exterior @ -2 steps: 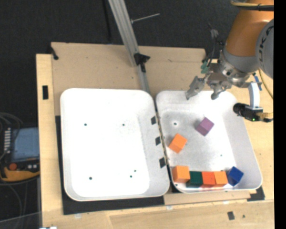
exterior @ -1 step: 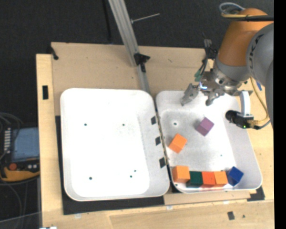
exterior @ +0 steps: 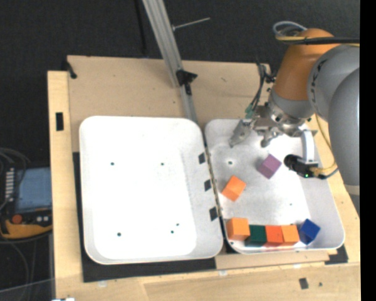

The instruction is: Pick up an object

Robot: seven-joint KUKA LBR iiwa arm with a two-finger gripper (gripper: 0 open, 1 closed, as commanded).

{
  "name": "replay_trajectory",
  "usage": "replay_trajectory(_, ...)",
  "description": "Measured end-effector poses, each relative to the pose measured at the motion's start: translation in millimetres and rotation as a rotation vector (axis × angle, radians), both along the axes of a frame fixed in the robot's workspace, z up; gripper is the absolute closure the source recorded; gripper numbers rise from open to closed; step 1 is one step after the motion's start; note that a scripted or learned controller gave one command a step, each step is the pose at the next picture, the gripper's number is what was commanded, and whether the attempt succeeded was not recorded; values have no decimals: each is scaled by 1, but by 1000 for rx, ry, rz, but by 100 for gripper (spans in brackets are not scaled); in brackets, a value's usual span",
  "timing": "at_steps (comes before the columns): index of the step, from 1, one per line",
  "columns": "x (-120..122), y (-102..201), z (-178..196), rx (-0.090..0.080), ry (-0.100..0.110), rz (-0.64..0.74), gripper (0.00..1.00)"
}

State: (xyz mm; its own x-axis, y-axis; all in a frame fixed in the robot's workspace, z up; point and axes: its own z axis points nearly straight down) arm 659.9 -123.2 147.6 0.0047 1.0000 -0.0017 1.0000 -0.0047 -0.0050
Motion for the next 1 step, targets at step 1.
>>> replay_trajectory(1,2,-1,16,0,-9,-2,100)
